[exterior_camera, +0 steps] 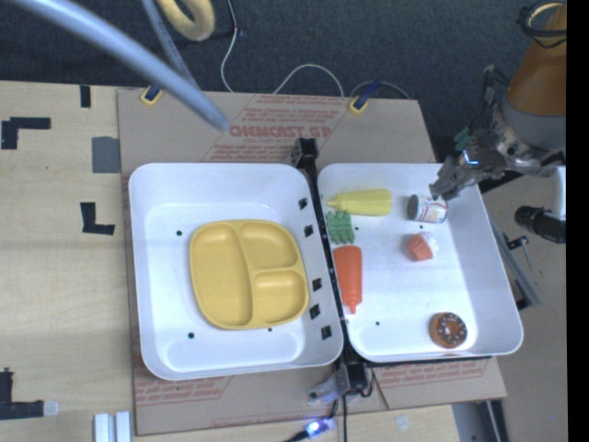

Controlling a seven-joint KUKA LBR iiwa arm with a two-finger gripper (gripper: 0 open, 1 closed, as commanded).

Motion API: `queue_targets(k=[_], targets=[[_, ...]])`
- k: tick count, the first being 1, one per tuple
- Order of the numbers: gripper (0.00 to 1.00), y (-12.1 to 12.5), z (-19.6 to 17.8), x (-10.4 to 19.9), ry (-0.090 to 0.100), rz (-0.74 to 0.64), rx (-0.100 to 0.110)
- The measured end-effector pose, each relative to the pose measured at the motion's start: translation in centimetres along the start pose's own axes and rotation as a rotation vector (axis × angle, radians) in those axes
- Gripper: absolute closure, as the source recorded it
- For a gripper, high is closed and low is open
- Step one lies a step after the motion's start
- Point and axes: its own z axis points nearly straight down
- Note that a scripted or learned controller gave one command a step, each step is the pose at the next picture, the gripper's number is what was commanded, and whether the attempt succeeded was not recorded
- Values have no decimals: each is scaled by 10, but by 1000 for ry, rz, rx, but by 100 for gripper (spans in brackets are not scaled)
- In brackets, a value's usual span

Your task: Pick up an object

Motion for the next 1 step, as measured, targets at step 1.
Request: queue_targets(k=[1], targets=[[100, -22, 13, 46, 0, 1, 2]])
